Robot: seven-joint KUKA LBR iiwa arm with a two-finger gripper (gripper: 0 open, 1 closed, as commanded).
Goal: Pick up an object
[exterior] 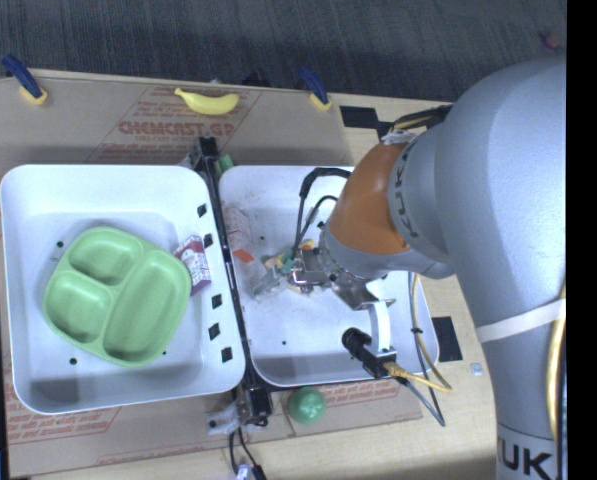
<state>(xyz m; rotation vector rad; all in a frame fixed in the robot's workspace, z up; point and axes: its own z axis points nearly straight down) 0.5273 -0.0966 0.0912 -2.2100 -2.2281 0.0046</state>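
My gripper reaches down into the right bin from the right, with the orange wrist band just above it. Small objects lie under and beside it: an orange piece, a greenish-yellow bit and a clear crumpled item. The wrist hides the fingertips, so nothing can be seen held between them. In the left bin lies a green divided plate with a small red-and-white packet at its right edge.
A green ball rests on the bench in front of the right bin. A yellow banana-shaped clamp and blue clips sit along the cardboard's far edge. The grey arm covers the right side of the right bin.
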